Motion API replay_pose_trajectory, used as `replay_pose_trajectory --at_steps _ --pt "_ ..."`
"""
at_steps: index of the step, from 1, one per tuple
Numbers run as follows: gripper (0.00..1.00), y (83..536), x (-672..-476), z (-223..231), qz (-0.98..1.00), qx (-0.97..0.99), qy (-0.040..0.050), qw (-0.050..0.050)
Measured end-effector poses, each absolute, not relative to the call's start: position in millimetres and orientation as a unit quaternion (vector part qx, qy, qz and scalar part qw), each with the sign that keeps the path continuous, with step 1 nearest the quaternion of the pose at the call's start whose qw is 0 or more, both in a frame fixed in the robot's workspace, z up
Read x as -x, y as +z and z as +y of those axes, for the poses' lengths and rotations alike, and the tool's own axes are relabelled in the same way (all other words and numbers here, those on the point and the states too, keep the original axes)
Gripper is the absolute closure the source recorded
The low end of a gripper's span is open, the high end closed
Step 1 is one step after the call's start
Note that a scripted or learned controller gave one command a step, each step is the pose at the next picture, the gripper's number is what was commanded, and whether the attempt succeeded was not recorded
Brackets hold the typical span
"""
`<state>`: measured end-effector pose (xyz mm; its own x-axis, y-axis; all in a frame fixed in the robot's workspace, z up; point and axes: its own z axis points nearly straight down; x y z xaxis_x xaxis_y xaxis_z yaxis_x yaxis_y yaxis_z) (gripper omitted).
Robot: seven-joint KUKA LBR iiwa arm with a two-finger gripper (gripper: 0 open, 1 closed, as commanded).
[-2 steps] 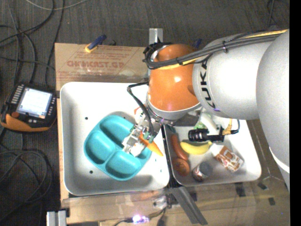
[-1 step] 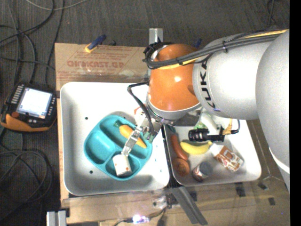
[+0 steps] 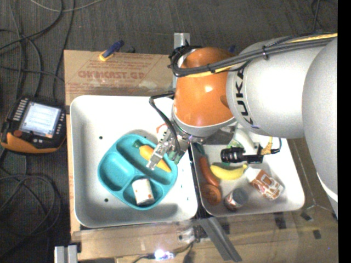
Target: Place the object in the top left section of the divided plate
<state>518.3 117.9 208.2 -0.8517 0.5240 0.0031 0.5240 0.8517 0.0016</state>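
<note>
Placing step: you have the gripper (image 3: 163, 151) low over the teal divided plate (image 3: 112, 169) in the left bin (image 3: 82, 114), right at the yellow-orange object (image 3: 155, 162) lying in the plate's upper right stretch.
Object position: it rests along the plate's raised rim and inner divider on the side nearest the right bin (image 3: 290, 199); whether that counts as the top left section depends on how you read the plate's tilt, so check it against the divider lines before you let go.
How to do it well: keep the wrist steady and lower straight down, so the object settles flat inside one compartment rather than bridging the divider.
Clearance: mind the white carton (image 3: 142, 191) in the lower compartment; it sits apart from the fingers, and you want it left alone.
Jaws: you cannot tell from this view how far they stand apart; the fingertips blur into the object, and contact looks likely but is not certain.
Hold: treat the grasp as unconfirmed.
Neighbours: banana (image 3: 227, 172), sausage (image 3: 205, 171) and can (image 3: 235, 200) lie in the right bin, well clear of your work.
Risk: a sideways pull-out could drag the object over the rim.
</note>
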Motion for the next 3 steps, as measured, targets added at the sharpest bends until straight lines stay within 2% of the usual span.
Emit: replay_pose_trajectory --at_steps 1,2,3 --pt "1.00 283.1 -530.8 78.3 -0.994 0.107 -0.0001 -0.001" --pt "1.00 292.2 -531.5 79.6 -0.994 0.106 -0.0011 -0.002" --pt "1.00 132.0 -491.5 111.8 -0.974 0.227 -0.0005 -0.007"
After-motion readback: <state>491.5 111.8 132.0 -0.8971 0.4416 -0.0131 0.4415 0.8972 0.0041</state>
